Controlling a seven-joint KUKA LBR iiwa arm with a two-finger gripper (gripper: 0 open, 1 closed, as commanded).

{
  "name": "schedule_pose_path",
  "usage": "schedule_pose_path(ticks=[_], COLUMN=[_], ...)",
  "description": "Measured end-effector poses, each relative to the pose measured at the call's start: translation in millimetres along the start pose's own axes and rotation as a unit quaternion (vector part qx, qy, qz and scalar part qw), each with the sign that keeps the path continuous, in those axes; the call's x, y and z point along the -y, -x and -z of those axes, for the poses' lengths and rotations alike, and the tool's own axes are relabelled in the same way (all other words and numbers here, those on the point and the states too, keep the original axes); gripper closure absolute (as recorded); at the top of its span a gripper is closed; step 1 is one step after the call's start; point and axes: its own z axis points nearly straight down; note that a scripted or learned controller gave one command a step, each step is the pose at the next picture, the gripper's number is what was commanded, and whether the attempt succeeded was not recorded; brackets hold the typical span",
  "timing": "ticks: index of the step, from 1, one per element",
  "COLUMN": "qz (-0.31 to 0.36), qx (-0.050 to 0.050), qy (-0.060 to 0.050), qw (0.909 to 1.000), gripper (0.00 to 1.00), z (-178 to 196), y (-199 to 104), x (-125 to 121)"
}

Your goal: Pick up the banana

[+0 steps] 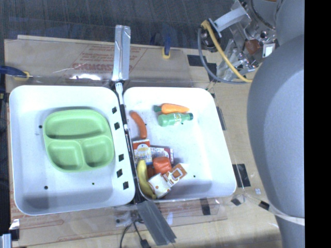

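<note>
The yellow banana (142,177) lies in the right bin (207,138), along its left wall near the front corner. A white and orange carton (166,180) partly covers its lower end, and an orange-red block (161,164) sits against it. The gripper (235,56) hangs beyond the right bin's far right corner, outside the bin and well away from the banana, amid yellow cables and metal brackets. The broad grey arm (276,128) runs down the right side of the view.
The right bin also holds a carrot (174,108), a green bottle (174,119), a sausage (138,124) and a red-and-white packet (150,151). A green divided plate (78,138) sits in the left bin (26,154). A metal clamp (121,53) stands at the divider's far end.
</note>
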Motion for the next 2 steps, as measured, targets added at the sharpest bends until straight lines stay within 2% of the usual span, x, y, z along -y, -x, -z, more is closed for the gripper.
schedule_pose_path(ticks=[1,2], qz=[0.026,0.038], qx=[0.001,-0.001], qy=[0.000,0.002], qw=[0.9997,0.9993], gripper=[1.00,1.00], z=[-83,-111], y=[-25,-43], x=[88,160])
